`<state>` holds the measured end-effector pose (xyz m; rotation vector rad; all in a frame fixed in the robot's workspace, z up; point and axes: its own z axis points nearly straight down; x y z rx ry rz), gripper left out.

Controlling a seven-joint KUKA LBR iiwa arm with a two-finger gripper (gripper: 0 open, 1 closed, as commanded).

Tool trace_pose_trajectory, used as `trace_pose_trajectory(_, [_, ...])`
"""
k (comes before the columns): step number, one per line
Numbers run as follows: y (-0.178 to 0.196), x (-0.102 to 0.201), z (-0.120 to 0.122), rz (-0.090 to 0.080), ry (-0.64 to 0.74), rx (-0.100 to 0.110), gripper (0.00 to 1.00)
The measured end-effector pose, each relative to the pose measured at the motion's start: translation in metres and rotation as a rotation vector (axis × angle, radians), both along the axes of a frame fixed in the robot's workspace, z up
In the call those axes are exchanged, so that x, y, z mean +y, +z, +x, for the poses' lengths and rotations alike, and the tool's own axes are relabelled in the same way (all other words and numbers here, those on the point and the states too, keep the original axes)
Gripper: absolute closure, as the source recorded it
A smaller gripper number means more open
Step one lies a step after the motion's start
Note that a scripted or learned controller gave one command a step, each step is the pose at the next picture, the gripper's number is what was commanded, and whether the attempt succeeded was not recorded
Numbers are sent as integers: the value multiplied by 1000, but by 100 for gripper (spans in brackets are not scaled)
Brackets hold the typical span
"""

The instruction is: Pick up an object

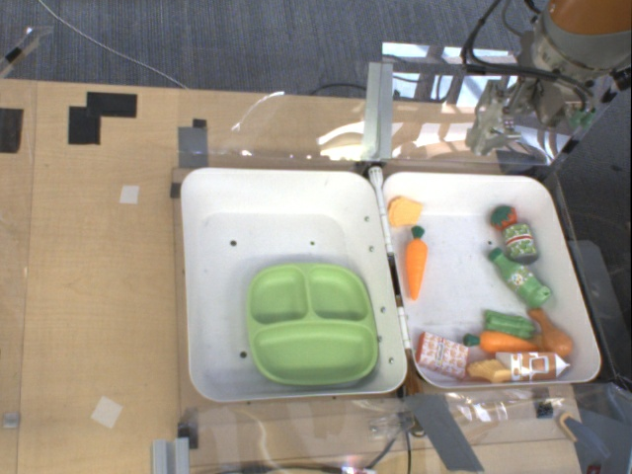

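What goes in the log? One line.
gripper: above right bin's far rim, holding nothing | orange toy carrot: right white bin | green divided plate: left bin

Light wooden bench, dark grey carpet floor, thin white cable across it

Green plate in left bin, toys right.

Toy carrot flat, lengthwise near right bin's left wall.
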<state>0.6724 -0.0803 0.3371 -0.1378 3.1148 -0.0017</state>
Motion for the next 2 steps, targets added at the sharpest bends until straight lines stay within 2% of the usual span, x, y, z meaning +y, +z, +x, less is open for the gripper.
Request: trace_pose_trajectory(2, [29, 2, 4, -1, 3, -25, 100])
